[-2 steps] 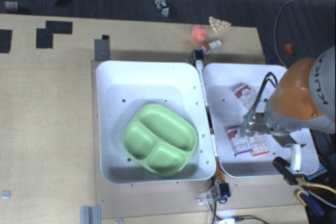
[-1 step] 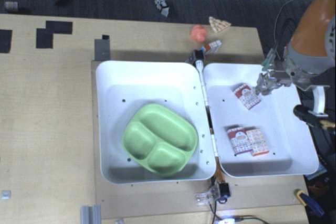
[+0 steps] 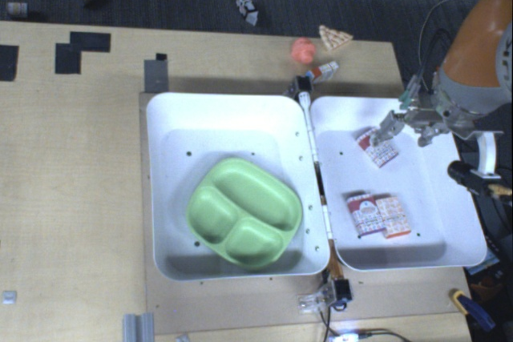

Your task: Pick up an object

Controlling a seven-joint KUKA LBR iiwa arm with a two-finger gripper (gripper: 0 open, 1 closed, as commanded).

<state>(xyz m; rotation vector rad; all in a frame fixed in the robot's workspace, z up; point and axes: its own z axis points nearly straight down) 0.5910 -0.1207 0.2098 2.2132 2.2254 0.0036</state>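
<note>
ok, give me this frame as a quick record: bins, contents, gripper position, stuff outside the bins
left bin: one green divided tray, lying toward the near side
right bin: two red-and-white packets, a small packet toward the far side, a larger packet toward the near side
gripper: over the right bin's far part, right at the small packet; contact or grasp cannot be told
bench beyond the bins: pink ball, triangular piece, small tube
task status: no object visibly lifted

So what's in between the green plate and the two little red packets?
In the camera view, the raised white rims where both bins meet lie between the green plate and the red packets, plus bare bin floor.
</note>
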